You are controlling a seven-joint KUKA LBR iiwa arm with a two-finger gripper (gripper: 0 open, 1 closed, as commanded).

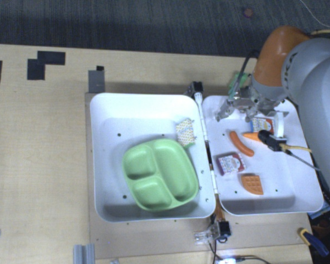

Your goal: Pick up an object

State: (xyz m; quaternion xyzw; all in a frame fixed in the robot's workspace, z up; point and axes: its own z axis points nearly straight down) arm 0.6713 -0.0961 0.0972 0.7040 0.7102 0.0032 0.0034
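Gripper (235, 110): poised over the rear left corner of the right bin (297, 183), with nothing seen held in it. Whether it is spread or closed cannot be told, since the wrist seems to mask it from above.
Nearest target: a toy sausage (242, 143) is seen lying flat and slanted on the bin floor, near the gripper on its front side.
Other candidates: a dark red packet (230, 163) lies just in front of the sausage. A toy waffle (252, 183) lies nearer the front wall, and a blue-and-white packet (261, 124) lies to the sausage's right.
Left bin (107, 147): a green divided plate (160, 173) and a small patterned packet (185, 131) are found here, the packet by the dividing wall.
Step in hand: judged to be the approach; no object is lifted yet.
How it is best done: the gripper should be centred over the sausage's middle and turned so that the closing line crosses its short axis. It should be opened wider than the body and lowered almost to the floor before closing.
Risk: a rounded body may be squeezed out if it is caught near an end.
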